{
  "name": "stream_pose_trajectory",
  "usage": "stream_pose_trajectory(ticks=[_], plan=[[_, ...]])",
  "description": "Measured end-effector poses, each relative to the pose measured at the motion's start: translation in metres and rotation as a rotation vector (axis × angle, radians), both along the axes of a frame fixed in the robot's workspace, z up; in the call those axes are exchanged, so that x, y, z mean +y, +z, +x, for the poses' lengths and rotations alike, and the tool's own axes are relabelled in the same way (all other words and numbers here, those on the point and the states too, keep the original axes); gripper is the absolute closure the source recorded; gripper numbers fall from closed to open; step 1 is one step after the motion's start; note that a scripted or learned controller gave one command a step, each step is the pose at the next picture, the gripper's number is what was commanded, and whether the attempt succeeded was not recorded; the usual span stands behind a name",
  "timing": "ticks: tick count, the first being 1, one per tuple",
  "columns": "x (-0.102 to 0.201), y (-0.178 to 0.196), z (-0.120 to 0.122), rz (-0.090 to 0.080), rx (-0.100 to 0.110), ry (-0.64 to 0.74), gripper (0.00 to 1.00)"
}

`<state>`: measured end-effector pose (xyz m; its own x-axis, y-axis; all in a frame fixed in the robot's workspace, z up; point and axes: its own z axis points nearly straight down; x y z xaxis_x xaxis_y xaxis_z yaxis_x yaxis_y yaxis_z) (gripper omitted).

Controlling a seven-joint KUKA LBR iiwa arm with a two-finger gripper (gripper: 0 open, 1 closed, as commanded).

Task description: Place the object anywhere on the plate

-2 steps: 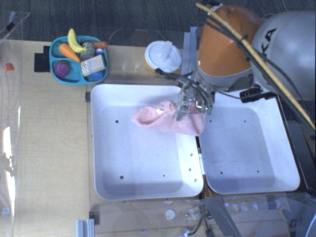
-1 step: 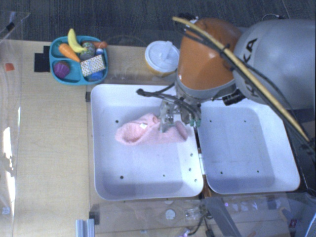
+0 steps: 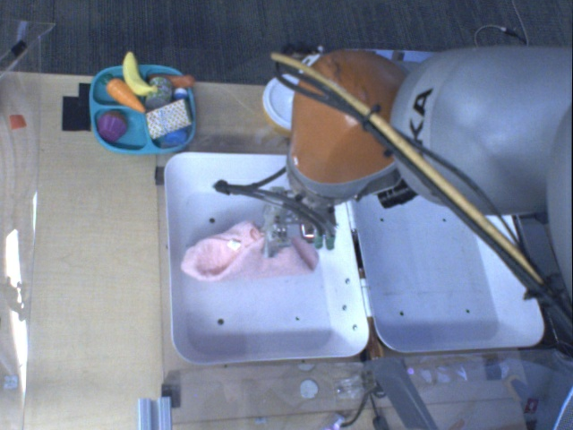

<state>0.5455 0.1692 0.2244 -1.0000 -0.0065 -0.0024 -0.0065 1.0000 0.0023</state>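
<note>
From above, the grey arm [image 3: 483,124] with its orange band reaches in from the right over the left bin [image 3: 206,330]. Its pincer [image 3: 291,237] hangs over the right end of a pink cloth [image 3: 237,253], which lies crumpled in the middle of that bin; whether the pincer is open or closed on the cloth I cannot tell. The right bin [image 3: 448,303] sits beside it. A blue plate [image 3: 134,143] of toy food rests on the desk [image 3: 81,240] at upper left, well apart from the cloth.
</note>
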Motion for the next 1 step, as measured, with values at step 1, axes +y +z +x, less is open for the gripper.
stream_pose_trajectory(ticks=[1], plan=[[-0.0002,0.0002,0.0002,0.000,-0.001,-0.001,0.00]])
